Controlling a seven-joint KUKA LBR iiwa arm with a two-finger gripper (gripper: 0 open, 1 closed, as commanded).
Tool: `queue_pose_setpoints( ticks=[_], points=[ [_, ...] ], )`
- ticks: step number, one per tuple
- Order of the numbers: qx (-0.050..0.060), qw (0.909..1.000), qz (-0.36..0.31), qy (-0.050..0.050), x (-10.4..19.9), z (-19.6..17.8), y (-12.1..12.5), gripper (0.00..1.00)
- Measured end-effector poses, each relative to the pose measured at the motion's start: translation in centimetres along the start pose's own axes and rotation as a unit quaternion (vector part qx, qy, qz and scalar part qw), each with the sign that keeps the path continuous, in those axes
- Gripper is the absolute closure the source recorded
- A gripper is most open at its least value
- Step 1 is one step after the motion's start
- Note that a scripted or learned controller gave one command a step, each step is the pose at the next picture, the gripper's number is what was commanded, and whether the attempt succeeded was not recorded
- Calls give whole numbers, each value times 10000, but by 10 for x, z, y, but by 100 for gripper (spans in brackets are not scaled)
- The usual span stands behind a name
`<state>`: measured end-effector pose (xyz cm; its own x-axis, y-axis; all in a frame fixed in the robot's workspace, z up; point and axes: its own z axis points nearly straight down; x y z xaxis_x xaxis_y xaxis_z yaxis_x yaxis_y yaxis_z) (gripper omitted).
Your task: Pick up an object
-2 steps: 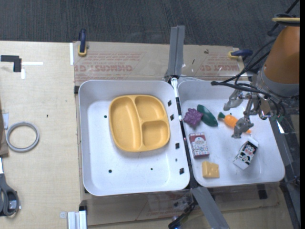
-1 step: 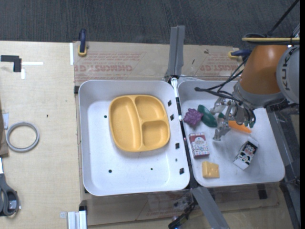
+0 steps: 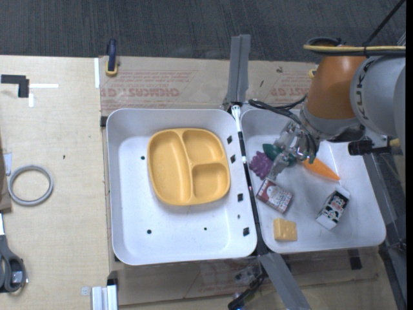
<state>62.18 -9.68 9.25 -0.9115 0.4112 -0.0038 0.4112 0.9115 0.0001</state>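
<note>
My gripper (image 3: pixel 288 152) sits low in the right bin (image 3: pixel 361 228), over its upper left part; I can't tell its state from here. Landmark is the purple grape bunch (image 3: pixel 261 164): gripper just right of it, a teal piece (image 3: pixel 271 151) touching it at upper right, red-and-white carton (image 3: pixel 275 196) just below it, yellow cheese block (image 3: pixel 285 230) further below. Orange carrot (image 3: pixel 320 169) lies right of the grapes, black-and-white carton (image 3: pixel 333 209) lower right. Yellow divided plate (image 3: pixel 189 166) in the left bin (image 3: pixel 129 237).
</note>
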Motion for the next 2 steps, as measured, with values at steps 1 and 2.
queue_pose_setpoints(
  ticks=[1, 2],
  points=[
    [5, 9886, 1507, 4, -3, 0, -3, 0],
    [12, 9535, 3014, 8, -11, 1, -4, 0]
  ],
)
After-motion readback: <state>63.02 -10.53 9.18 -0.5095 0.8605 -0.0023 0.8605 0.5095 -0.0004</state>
